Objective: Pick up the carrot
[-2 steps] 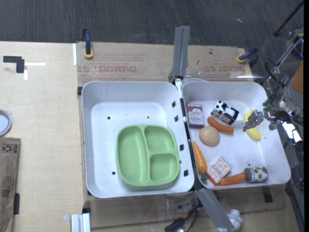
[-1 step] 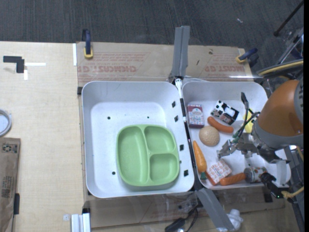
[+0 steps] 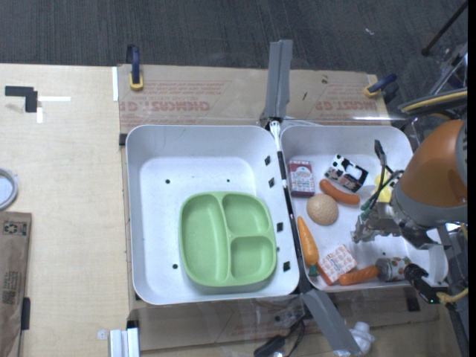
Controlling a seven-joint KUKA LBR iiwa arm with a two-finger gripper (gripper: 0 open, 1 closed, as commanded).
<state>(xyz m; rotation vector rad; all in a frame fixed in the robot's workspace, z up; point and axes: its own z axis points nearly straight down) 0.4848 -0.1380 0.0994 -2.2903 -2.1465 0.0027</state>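
The carrot [image 3: 307,241] is orange and tapered. It lies in the right bin [image 3: 401,141] against the bin's left wall, pointing toward the front. My gripper [image 3: 364,230] hangs over the middle of the right bin, to the right of the carrot and apart from it, with a tan round roll [image 3: 323,210] lying between them. Nothing shows in the gripper. The grey arm with its orange band [image 3: 439,171] reaches in from the right and covers the bin's right side.
Around the gripper lie a red sausage [image 3: 340,192], a red box [image 3: 301,178], a black-and-white item [image 3: 347,174], a patterned packet [image 3: 337,262], a second orange piece [image 3: 359,275] and a small bottle [image 3: 393,268]. A green divided plate [image 3: 227,238] sits in the left bin [image 3: 149,199].
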